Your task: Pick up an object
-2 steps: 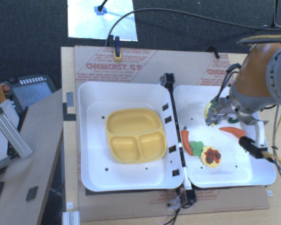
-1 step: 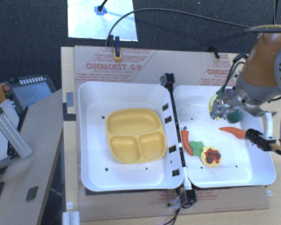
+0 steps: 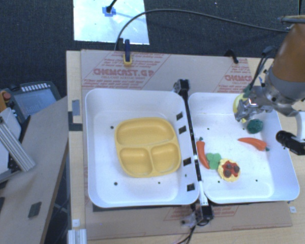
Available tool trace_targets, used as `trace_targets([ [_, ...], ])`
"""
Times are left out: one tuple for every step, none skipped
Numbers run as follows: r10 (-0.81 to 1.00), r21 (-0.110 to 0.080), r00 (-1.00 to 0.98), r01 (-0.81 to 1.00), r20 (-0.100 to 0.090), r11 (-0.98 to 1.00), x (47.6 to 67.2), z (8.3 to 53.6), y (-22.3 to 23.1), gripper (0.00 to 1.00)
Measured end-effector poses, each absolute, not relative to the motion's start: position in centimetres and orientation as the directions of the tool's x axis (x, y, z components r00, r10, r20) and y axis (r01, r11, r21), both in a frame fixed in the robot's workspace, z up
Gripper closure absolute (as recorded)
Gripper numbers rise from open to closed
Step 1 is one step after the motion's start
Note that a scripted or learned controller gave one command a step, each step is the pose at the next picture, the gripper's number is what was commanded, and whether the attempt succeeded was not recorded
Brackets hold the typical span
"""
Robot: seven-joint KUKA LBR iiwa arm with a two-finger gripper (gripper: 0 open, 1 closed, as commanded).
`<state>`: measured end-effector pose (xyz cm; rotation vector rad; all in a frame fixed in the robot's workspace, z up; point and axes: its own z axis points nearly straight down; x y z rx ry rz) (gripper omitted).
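Observation:
Several toy foods lie in the right bin (image 3: 274, 187). An orange carrot (image 3: 253, 143) rests toward its right side. A small dark green piece (image 3: 254, 125) sits just above the carrot. Near the divider lie a red-orange pepper (image 3: 201, 152), a green leafy piece (image 3: 213, 159) and a yellow round piece with red spots (image 3: 229, 170). My gripper (image 3: 243, 113) hangs low over the bin's far right part, right beside the dark green piece. A yellow object (image 3: 238, 103) peeks out on its left, partly hidden by it.
The left bin (image 3: 99, 136) holds a yellow divided tray (image 3: 145, 146). A black clip strip (image 3: 189, 136) runs between the bins. The grey and orange arm (image 3: 295, 60) comes in from the upper right. A black part (image 3: 292, 142) juts over the right bin's right rim.

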<state>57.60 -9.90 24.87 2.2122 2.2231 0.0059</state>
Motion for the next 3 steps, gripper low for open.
trace_targets([
  [1.0, 0.006, -0.005, 1.0, -0.001, 0.005, 57.7, 29.0, -9.9, 1.0],
  [1.0, 0.002, -0.008, 1.0, 0.001, 0.008, 57.6, 27.0, -4.3, 1.0],
  [1.0, 0.001, -0.009, 1.0, 0.001, 0.009, 57.5, 25.0, 1.5, 1.0],
])
